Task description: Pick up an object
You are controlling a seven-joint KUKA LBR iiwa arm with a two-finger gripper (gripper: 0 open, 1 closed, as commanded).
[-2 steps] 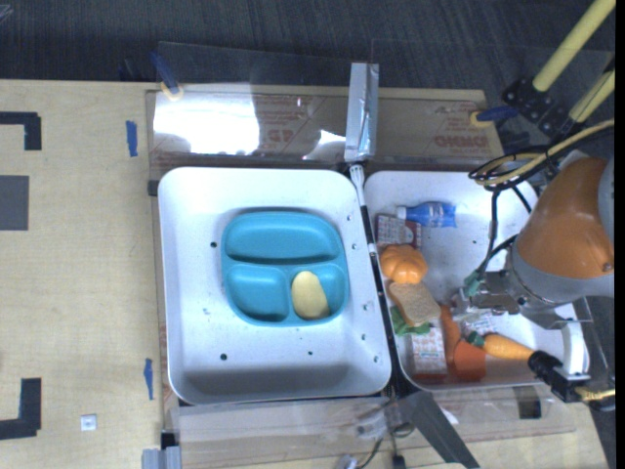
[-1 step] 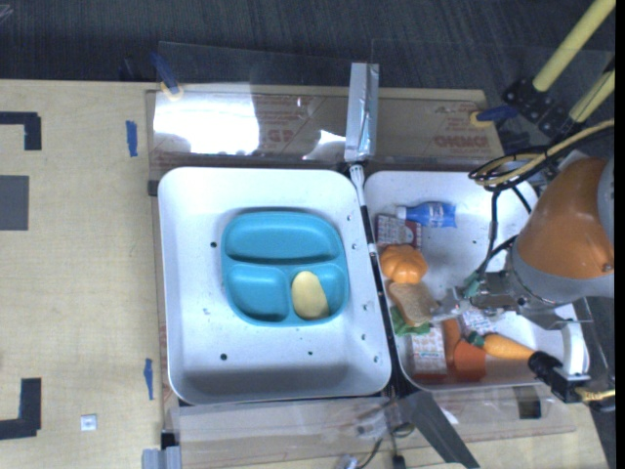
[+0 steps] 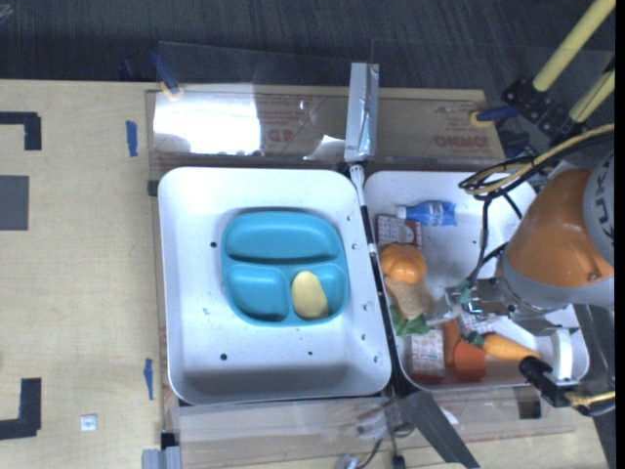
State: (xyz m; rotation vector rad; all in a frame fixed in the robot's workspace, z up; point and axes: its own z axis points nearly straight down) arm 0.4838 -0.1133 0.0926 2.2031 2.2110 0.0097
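My gripper point(image 3: 471, 306) hangs low inside the right bin point(image 3: 459, 182), beneath the arm's orange band point(image 3: 552, 237). Directly around it lie a carrot point(image 3: 508, 347), a red item point(image 3: 467, 357) and a small printed packet point(image 3: 427, 352). To its left sit an orange fruit point(image 3: 402, 263) and a tan object point(image 3: 410, 299) under it. Further back lie a white bottle with a blue label point(image 3: 427, 213) and a small red-and-white carton point(image 3: 393, 230). The arm hides what lies right under the gripper.
The left bin point(image 3: 186, 291) holds a blue divided tray point(image 3: 283, 262) with a yellow lemon-like object point(image 3: 310, 294) in its lower right compartment. A narrow divider wall point(image 3: 371, 262) separates the bins. Cables point(image 3: 508, 174) loop over the right bin's far corner.
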